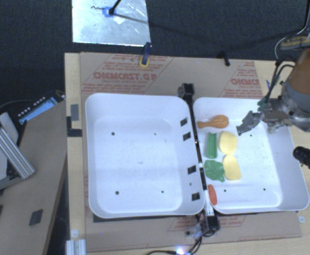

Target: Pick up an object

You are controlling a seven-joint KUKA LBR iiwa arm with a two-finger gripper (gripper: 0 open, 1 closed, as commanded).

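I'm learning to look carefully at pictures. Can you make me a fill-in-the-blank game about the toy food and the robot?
1. All the toy food lies in the ____ bin.
2. The chicken drumstick is coloured ____.
3. The gripper hangs above the right bin, to the ____ of the drumstick.
4. Beside the green pod there are ____ yellow pieces, one below the other.

Missing words: right; orange; right; two

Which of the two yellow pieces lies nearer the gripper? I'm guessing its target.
The upper yellow piece, beside the long green piece; the lower yellow piece lies farther from the gripper.
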